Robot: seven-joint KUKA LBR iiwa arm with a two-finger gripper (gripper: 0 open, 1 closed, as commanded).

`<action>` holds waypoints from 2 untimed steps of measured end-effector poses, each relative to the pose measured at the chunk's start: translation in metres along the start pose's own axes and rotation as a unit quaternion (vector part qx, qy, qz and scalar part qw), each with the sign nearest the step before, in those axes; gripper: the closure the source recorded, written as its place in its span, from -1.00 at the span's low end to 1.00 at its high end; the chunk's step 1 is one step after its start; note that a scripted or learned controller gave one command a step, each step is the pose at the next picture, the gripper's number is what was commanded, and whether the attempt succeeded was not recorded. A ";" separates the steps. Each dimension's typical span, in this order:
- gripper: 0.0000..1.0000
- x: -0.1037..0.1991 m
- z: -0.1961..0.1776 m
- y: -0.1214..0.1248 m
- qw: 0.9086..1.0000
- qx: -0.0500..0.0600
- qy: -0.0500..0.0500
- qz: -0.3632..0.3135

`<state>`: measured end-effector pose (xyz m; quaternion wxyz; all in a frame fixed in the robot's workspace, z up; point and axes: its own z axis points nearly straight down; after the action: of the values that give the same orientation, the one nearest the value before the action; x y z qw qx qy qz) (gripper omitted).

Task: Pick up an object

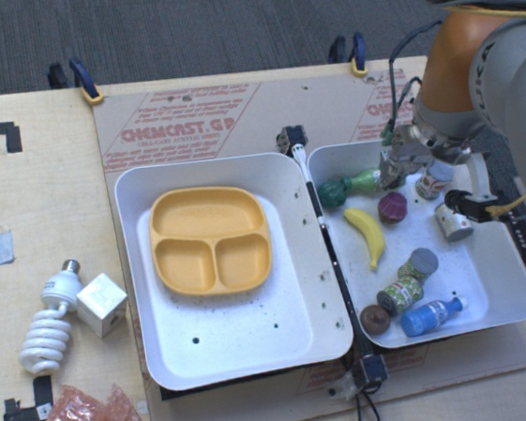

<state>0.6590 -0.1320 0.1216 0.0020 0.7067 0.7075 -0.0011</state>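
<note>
Objects heaped in right bin (pixel 500 305), loose, as stock for picking: green bottle (pixel 347 188), banana (pixel 367 232), maroon ball (pixel 393 206), blue bottle (pixel 431 315). Left bin (pixel 251 352) carries yellow divided tray (pixel 212 240), likely as drop place. My pincer (pixel 396 169) low at right bin's far edge, just beside green bottle's end. Opening: cannot tell. Nothing seen in grasp.
</note>
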 end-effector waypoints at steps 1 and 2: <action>-1.00 0.000 0.000 0.000 1.000 0.000 0.000 0.000; -1.00 0.029 0.029 -0.002 1.000 0.004 -0.003 0.003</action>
<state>0.6570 -0.1035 0.0929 0.0011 0.7088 0.7054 -0.0056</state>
